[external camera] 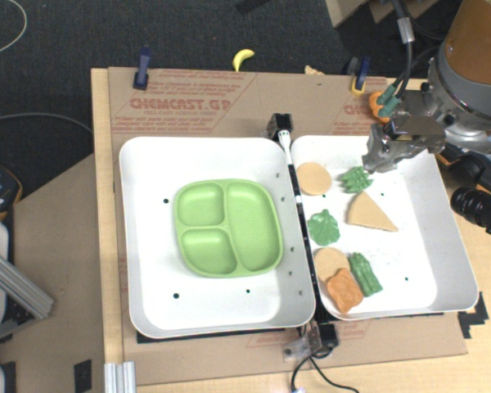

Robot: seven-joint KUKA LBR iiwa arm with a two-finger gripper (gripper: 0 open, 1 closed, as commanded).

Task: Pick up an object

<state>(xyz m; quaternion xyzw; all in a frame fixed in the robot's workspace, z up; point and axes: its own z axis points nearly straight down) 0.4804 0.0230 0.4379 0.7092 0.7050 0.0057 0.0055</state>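
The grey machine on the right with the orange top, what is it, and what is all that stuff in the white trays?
That is a robot arm, and the metal part at its end is its gripper, a two-finger hand. The picture comes from one camera fixed above the bench, looking down at a slant. Two shallow white bins sit side by side. The left bin holds a green divided plate. The right bin holds toy food: a round tan piece, a tan wedge, a leafy green piece, a green stalk, an orange piece and another leafy green piece. The gripper hangs just over that last one; I cannot tell whether it grips it.
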